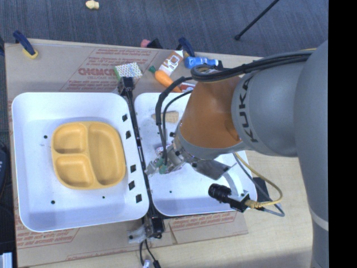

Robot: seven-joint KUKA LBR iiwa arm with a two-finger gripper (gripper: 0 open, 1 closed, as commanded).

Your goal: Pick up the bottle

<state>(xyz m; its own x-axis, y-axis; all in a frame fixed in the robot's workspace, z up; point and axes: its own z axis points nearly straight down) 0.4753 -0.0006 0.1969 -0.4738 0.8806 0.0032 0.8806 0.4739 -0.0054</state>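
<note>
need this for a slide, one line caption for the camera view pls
KUKA arm reaching down into the right bin, a yellow divided tray in the left bin, and an orange-capped bottle behind the bins.

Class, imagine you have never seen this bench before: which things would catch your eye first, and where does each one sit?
The big grey arm with its orange band dominates, reaching in from the right over the right bin, its hand low near that bin's left wall. Next comes the yellow three-compartment tray lying in the middle of the left bin. An orange-and-white bottle lies outside the bins, on the cardboard behind the right one.
</note>
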